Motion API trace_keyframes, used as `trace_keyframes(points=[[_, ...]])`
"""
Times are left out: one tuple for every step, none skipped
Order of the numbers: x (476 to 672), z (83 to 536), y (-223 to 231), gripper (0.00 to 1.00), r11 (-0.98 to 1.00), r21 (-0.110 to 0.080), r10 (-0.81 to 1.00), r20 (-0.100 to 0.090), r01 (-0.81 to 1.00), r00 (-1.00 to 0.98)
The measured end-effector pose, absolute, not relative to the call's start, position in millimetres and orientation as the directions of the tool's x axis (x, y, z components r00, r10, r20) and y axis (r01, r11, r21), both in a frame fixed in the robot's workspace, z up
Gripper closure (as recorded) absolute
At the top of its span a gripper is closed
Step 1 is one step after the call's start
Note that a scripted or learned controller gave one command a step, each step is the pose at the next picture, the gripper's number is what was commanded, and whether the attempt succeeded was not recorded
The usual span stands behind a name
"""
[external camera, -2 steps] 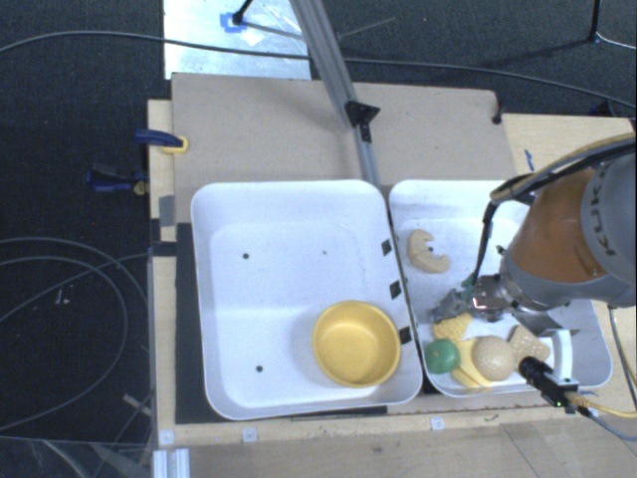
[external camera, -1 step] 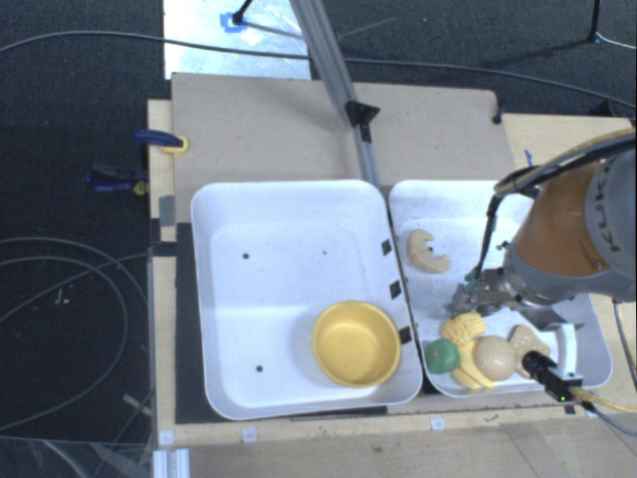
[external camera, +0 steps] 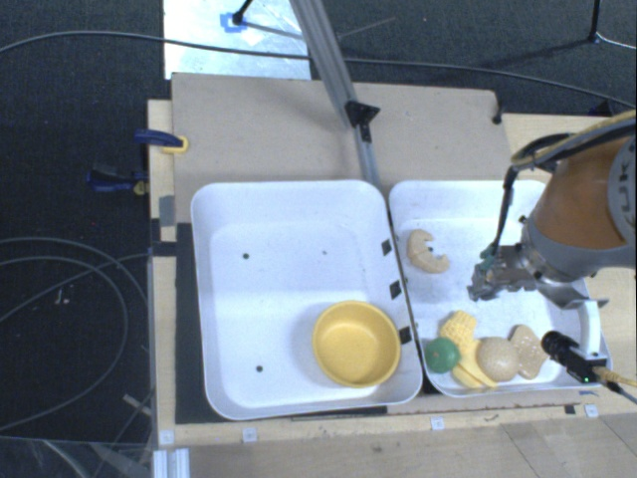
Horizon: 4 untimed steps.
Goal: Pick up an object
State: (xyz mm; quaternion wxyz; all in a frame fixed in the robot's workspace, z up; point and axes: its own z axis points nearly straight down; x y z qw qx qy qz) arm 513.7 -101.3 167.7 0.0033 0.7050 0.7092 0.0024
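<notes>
Camera view, looking down at a slant: arm comes in from the right, pincer (external camera: 495, 279) low over the right bin (external camera: 450, 205), just above the pile; can't tell if it's open or closed, nothing visibly gripped. Candidate things sit in that bin's near end: yellow corn piece (external camera: 460, 328) w/ bumpy kernel texture, green ball (external camera: 443, 355) touching it, beige rounded lump (external camera: 497, 358), tan cookie-like piece (external camera: 528, 348), plus a curved beige croissant shape (external camera: 428, 251) lying apart nearer the middle. All look like toy food, prob. light, stiff plastic, smooth and a bit slippery, not fragile. Corn seems the best hold: across its narrow sides, ridges should help. Ball would likely roll. Left bin (external camera: 249, 207) holds a yellow bowl (external camera: 356, 342), glossy, thin rim, near corner. Bins are white, shallow, on the tabletop (external camera: 259, 118).
</notes>
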Motion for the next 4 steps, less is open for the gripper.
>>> trace_keyframes(points=[[517.8, 222, -91, 1.0, 0.007, 0.008, 1.0, -0.001, 1.0, -0.007], [518.5, 211, -91, 1.0, 0.004, 0.001, 1.0, -0.001, 1.0, -0.004], [546.1, 225, -44, 1.0, 0.011, 0.005, 1.0, 0.001, 1.0, -0.011], [565.2, 234, 6, 1.0, 0.01, 0.004, 1.0, 0.001, 1.0, -0.01]])
